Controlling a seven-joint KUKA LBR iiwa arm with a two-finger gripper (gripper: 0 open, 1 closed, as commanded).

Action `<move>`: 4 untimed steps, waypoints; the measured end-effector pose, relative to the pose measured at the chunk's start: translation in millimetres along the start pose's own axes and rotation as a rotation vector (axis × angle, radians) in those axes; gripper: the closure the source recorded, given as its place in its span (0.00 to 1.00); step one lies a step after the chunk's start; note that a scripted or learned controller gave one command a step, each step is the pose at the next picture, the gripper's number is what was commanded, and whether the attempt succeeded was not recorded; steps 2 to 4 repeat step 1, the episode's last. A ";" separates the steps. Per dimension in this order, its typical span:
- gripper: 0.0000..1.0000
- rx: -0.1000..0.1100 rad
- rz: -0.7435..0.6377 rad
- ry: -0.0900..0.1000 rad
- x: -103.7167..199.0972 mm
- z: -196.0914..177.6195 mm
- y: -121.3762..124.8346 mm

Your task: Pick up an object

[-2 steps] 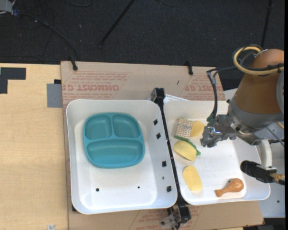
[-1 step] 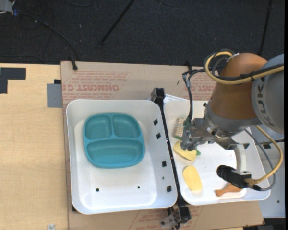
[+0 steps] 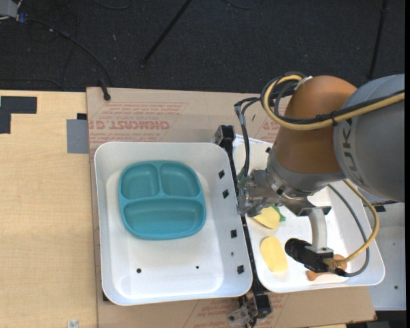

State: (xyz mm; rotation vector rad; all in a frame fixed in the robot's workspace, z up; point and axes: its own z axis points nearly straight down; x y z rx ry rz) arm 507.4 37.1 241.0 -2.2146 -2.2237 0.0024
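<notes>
Camera view shows the gripper (image 3: 254,200) low over the left side of the right bin (image 3: 290,284); whether it grips anything cannot be told. A yellow-green piece (image 3: 266,217) lies just beside the gripper. A yellow oblong object (image 3: 274,255) is slightly farther off, and a teal divided plate (image 3: 162,200) is well apart.

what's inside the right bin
A pale yellow oblong piece lies near the front of the right bin; a yellow-and-green item pokes out from under the arm. The arm covers the bin's back half, so anything there is hidden.
</notes>
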 end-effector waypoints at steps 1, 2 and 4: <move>1.00 0.003 0.000 -0.001 55.9 14.6 -2.4; 1.00 0.003 0.000 -0.001 55.9 14.6 -2.4; 1.00 0.003 0.000 -0.001 55.9 14.6 -2.4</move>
